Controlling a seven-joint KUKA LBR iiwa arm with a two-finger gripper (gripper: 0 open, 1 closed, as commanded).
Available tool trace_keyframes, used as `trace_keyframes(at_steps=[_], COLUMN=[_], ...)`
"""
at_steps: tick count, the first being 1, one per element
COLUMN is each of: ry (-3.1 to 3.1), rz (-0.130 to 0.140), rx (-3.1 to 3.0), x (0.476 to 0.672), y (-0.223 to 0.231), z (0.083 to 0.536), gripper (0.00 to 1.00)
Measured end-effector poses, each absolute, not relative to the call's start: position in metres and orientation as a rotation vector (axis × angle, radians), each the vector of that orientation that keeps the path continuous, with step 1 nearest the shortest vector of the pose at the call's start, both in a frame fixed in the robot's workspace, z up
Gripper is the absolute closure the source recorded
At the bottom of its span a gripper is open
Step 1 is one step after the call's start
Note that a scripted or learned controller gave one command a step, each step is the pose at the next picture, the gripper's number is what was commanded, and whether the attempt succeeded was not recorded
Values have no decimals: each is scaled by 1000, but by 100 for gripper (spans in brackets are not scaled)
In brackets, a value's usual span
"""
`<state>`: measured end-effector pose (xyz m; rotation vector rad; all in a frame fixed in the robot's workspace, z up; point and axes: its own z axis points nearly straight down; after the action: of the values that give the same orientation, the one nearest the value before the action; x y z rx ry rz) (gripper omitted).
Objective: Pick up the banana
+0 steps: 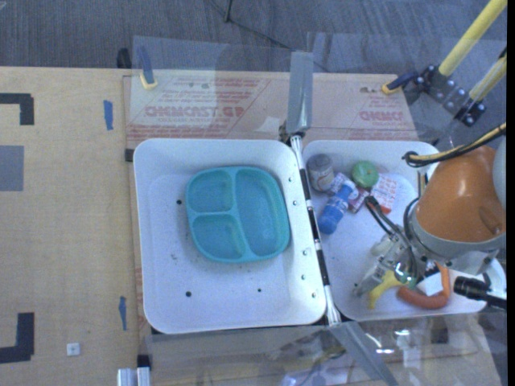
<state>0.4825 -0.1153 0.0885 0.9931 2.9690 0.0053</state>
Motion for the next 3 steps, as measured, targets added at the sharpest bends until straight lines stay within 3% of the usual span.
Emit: trace_keyframes(at_steps=[1,2,3], ry=[2953,2906,2905], rz=[8,2,3], rx=[1000,1186,1188], x=[485,503,503], y=[-119,-23,-24], z=[100,185,185], gripper=[100,100,0])
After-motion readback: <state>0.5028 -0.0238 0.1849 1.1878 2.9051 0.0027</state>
